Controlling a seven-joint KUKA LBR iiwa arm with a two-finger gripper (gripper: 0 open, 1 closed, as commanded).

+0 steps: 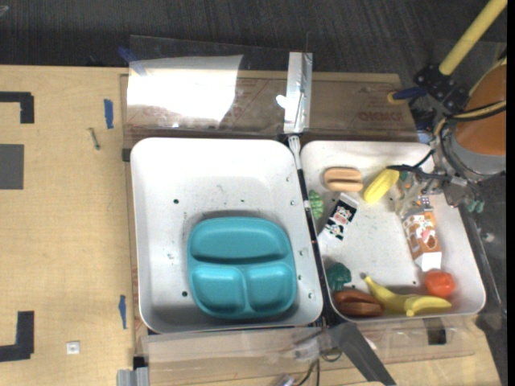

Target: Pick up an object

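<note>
You have two white bins ahead of you: the left bin (161, 167), well away from the arm (487, 131), carries a teal divided tray (240, 265). The right bin (471, 256) sits directly under the wrist, and everything worth picking is in it. The gripper (438, 179) hangs at that bin's upper right corner, tangled among cables; you cannot tell whether its fingers are apart or together, and nothing shows between them.

Just beside the gripper, toward the bin's centre, lies a yellow lemon-like piece (380, 185), and past it a hot dog bun (343, 178). Below the gripper a snack packet (422, 236) lies lengthwise, with an orange tomato (439, 283) at its lower end. A banana (402, 297) stretches along the near wall, touching a brown sausage-shaped piece (356, 302). A black-and-white card (340, 218) and a small green piece (337, 276) lie farthest from the gripper, against the dividing wall.
</note>
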